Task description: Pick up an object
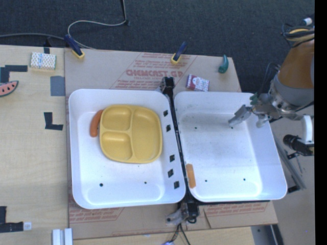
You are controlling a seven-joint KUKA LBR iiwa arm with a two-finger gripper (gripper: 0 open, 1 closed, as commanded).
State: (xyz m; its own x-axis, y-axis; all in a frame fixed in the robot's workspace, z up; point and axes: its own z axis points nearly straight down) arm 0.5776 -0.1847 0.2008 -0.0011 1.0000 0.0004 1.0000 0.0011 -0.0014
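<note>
A yellow divided plate (130, 133) lies in the left bin (122, 188). An orange sausage-shaped piece (94, 123) peeks out from under the plate's left edge. A second small orange piece (190, 175) rests against the left wall of the right bin (230, 188). My gripper (240, 115) hangs over the upper right part of the right bin, far from both orange pieces, with nothing seen between its fingers. The arm's orange band (299, 65) shows at the right edge.
Blue and yellow clamps (179, 52) hold the cardboard at the back edge. A small red-white packet (196, 82) lies behind the right bin. A green hook (223, 64) sits near the back right corner. Cables run behind the bench.
</note>
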